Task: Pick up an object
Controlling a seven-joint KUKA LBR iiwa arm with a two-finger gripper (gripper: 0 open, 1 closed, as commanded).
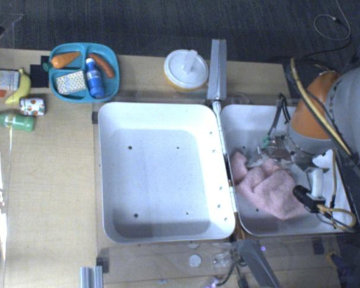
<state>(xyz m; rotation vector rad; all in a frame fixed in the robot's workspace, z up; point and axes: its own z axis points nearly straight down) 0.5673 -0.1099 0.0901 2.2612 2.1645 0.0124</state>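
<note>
While the tool point(275, 152) hangs low over the pink cloth point(267, 188) in the right bin point(252, 116), probably to grasp it, I cannot tell its state.

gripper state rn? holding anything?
Gripper: low in the right bin, at the top edge of the pink cloth; open, shut or gripping cannot be told.

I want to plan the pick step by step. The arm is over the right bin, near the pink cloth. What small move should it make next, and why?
Probably a short descent straight onto the cloth. The hand sits at the cloth's upper edge in the right bin, and the view shows nothing held between its fingers. The cloth is the nearest thing under it, so lowering first, then closing, seems the likely step.
</note>
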